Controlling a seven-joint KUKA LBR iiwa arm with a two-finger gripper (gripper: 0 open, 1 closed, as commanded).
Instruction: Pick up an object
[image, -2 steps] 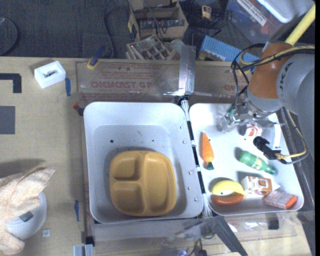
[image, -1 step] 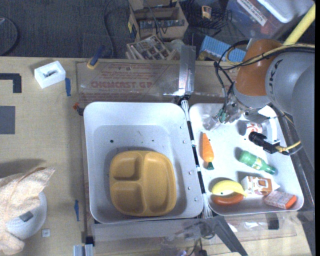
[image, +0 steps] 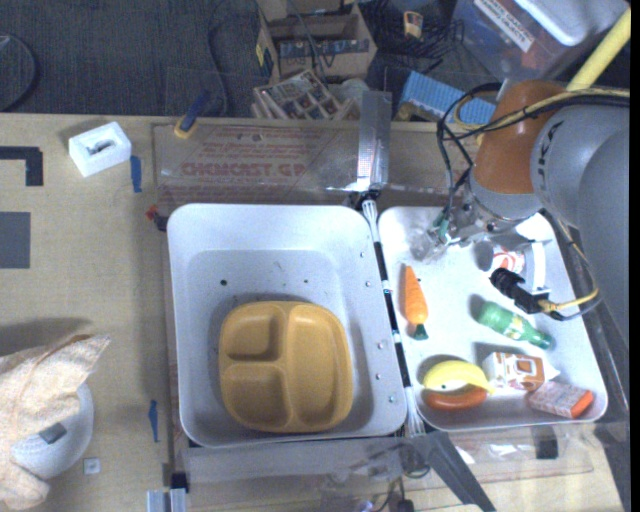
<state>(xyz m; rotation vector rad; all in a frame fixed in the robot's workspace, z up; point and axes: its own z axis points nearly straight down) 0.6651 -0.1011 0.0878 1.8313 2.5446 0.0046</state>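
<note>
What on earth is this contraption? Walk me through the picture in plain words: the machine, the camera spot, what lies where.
One camera looks down at a slant on a bench. The grey arm with an orange band is a robot, reaching in from the right. Its gripper hangs over the far end of the right bin; I see nothing held in it. That bin holds toy food: a carrot, a green bottle, a banana, a small carton. The left bin holds a yellow divided tray.
</note>
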